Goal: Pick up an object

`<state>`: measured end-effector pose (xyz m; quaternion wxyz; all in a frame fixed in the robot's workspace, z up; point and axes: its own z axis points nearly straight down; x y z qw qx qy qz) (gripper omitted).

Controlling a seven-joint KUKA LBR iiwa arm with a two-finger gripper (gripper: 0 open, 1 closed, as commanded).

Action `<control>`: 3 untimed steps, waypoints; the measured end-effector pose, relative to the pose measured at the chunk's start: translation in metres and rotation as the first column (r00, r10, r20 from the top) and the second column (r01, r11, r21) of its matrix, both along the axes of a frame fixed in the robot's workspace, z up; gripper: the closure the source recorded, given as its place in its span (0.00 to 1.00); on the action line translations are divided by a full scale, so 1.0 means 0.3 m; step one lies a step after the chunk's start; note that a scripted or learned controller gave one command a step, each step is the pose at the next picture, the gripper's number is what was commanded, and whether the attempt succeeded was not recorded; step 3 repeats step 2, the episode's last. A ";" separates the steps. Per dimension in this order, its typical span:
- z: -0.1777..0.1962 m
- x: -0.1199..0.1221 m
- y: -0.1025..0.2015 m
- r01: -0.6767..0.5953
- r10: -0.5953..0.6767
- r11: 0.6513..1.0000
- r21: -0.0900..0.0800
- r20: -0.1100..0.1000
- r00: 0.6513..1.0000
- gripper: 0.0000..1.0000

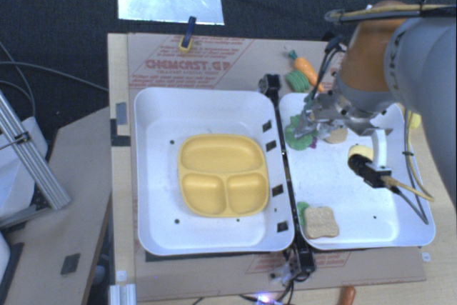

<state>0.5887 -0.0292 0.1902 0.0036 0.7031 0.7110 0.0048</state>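
Camera view, from above at a slant: a worktop point(86, 153) carrying two shallow white bins side by side on a printed cardboard sheet. The left bin point(153, 175) holds a yellow divided plate point(221, 173), lying flat near its middle and well apart from anything to be picked; it reads as a place to set things down, not as a target. The right bin point(400, 225) holds the loose items: a green leafy piece point(298, 133) at its upper left corner, a slice of toast point(321, 222) near the lower left corner with a small green scrap point(302, 208) just beside it, a yellow piece point(359, 151) near the middle, and a pale round item point(335, 134) partly under the arm. A carrot point(305, 68) lies outside the bins, on the cardboard above the right one. The grey arm with its orange band reaches in from the right and sets the hand point(308, 123) low over the green leafy piece, probably the object chosen for picking. Whether the hand is spread or closed, or touching the leaf, I cannot tell: the parts blur together there.
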 end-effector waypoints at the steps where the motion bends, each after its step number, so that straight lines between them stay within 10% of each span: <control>1: 0.173 -0.051 0.235 0.000 0.000 1.000 0.001 -0.006 1.000 1.00; 3: 0.116 -0.075 0.116 0.012 -0.012 1.000 -0.002 -0.012 1.000 1.00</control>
